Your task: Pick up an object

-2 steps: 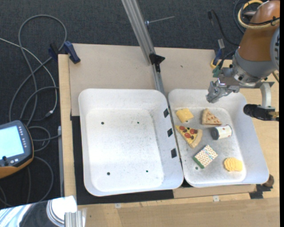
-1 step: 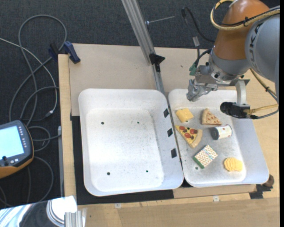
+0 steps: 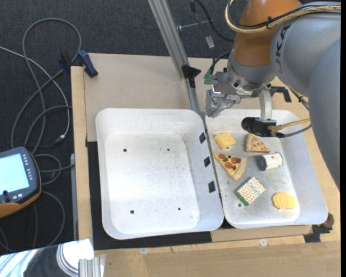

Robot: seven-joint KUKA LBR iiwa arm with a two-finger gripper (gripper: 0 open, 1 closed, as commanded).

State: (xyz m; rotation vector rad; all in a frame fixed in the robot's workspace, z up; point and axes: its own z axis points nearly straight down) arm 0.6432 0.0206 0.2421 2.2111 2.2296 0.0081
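We see two white bins [image 3: 111,127], a red-dotted yellow pizza slice [image 3: 231,164], a pale yellow block [image 3: 225,140] (plain), and a green-edged dotted card [image 3: 250,190].

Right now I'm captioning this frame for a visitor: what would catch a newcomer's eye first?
First, the big grey arm with its orange band, reaching in from the right, its gripper hanging over the far edge of the right bin. Next, that bin's toy food: a pizza slice, a yellow block and a yellow crinkled piece. The left bin lies beside it.
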